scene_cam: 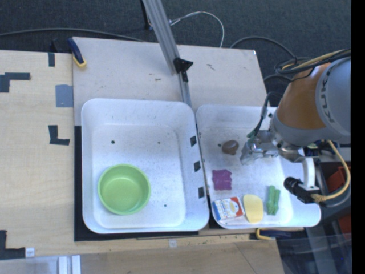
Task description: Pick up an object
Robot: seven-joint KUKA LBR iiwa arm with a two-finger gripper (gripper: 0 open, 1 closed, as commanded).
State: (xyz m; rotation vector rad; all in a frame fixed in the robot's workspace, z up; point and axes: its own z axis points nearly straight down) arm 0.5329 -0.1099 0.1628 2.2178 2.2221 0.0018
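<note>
Tool (251, 153) low over the right bin (228, 116), just right of a small brown lump (230, 147); cannot tell how wide it stands or whether it has hold of anything. Same bin, near side: purple piece (222, 179), red-and-white packet (227, 208), yellow piece (253, 208), green piece (273, 200). Left bin (137, 110) carries a green bowl (124, 189) at its near-left corner.
</note>
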